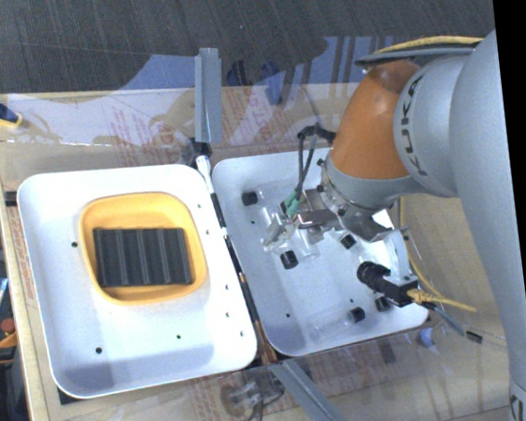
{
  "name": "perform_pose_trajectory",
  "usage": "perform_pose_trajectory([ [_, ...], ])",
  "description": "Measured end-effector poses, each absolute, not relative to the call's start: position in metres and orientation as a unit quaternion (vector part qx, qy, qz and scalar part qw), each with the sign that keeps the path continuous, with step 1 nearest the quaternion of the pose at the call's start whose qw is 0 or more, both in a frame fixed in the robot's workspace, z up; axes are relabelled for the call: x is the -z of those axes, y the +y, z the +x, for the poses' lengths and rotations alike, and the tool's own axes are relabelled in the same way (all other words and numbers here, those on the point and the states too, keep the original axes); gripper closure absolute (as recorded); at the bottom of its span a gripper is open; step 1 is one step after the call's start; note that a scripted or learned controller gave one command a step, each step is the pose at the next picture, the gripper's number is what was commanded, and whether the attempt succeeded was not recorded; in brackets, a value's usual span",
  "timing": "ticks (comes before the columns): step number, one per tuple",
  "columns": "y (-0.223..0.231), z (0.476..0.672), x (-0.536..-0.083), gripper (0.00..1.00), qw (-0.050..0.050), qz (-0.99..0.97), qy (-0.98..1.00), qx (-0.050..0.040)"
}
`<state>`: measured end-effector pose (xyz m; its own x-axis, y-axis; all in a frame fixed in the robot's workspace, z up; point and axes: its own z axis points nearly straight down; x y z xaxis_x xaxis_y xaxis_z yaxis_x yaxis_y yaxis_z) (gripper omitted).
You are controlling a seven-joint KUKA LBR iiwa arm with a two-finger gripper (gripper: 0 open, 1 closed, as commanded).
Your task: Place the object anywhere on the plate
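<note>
On left bin [62, 350] – yellow plate [137, 210] with dark ribbed insert | over right bin [286, 330] – gripper [289, 230], finger state I cannot tell

My arm is a smooth, rounded grey casing [466, 125] with a glossy orange band [376, 126] above the wrist. Dark raised lettering reading "KUKA" [412, 136] runs along the grey shell beside the band. Below the band sits my metal two-finger gripper assembly [315, 213], fitted with black knobs, a green connector and thin dark cables. A yellow cable [438, 300] trails from the lower bracket.
</note>
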<state>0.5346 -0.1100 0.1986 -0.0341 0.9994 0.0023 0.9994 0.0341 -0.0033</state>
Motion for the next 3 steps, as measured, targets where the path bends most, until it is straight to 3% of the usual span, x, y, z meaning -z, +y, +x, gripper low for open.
perform_pose_trajectory([
  [1,-0.074,0.59,-0.216,1.0,0.001,-0.631,-0.776,-0.0006],
  [2,-0.015,0.599,-0.21,1.0,0.002,-0.542,-0.841,-0.0009],
  [3,-0.015,0.599,-0.211,0.0,0.002,-0.542,-0.841,-0.0008],
])
